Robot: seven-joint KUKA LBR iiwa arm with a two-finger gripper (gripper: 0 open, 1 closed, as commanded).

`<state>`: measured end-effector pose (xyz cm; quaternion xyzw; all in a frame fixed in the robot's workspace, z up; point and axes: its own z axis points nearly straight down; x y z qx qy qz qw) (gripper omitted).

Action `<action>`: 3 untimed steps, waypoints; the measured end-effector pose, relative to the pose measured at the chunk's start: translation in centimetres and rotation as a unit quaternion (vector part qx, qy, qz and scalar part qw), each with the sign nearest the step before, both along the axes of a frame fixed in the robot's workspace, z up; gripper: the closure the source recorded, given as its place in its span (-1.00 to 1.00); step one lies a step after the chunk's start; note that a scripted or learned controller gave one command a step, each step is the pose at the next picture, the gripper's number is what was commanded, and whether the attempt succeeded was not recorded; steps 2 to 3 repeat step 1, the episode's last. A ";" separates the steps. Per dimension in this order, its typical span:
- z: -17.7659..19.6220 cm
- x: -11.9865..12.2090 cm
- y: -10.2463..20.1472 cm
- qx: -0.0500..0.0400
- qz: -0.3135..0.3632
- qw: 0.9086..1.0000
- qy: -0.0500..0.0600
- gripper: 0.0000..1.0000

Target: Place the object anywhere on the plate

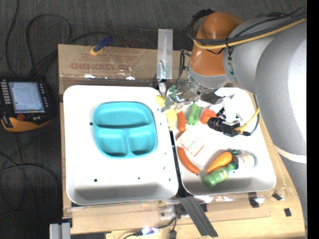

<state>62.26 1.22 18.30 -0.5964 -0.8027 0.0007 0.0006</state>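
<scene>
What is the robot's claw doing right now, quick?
Gripper: low at the right bin's left edge; open or shut cannot be told.

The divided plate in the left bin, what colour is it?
Turquoise blue, the three-compartment plastic plate, plain in the camera view.

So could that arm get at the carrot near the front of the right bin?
Probably yes. The carrot lies on top in the right bin, nothing covering it, though a green bottle touches its side. The gripper is at the bin's far left corner, with open space above the carrot.
</scene>
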 end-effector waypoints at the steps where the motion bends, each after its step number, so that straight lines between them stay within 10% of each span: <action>1: 0.0 0.0 0.0 0.000 0.000 1.000 0.000 -1.00; 3: 0.0 0.0 0.0 0.000 0.000 1.000 0.000 -1.00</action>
